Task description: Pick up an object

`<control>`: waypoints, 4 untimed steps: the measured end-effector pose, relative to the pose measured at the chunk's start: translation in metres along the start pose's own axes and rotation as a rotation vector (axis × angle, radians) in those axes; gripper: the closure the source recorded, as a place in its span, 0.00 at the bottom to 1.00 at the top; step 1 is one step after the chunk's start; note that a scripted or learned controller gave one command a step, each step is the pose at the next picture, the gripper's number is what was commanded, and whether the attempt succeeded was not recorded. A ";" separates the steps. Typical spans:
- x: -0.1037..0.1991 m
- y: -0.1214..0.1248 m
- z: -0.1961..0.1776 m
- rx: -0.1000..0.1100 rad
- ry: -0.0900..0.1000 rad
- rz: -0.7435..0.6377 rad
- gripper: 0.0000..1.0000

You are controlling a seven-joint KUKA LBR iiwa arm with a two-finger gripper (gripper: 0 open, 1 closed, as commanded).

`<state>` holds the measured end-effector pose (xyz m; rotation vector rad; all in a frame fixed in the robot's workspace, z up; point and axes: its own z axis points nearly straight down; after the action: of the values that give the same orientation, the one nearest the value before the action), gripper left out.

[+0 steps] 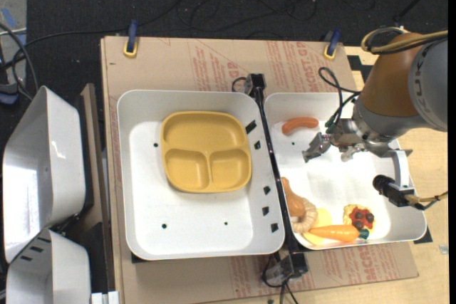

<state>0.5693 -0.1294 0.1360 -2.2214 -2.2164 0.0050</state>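
Orange sausage lies upper left in the right bin, just left of your gripper, whose fingers look spread and empty. Probably light, smooth plastic; pinch it mid-length.

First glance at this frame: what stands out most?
A yellow divided plate sits alone in the left bin. The arm's claw hangs over the right bin, near a toy sausage at the far end; a carrot and other toy food cluster along the near edge.
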 end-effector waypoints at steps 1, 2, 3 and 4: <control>0.000 0.002 -0.013 -0.006 -0.001 0.000 1.00; -0.004 0.003 -0.057 -0.010 -0.002 -0.002 1.00; -0.004 0.004 -0.094 -0.010 -0.002 -0.004 1.00; 0.040 0.019 -0.098 -0.008 0.000 -0.010 1.00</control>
<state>0.5886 -0.0898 0.2344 -2.2143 -2.2309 -0.0037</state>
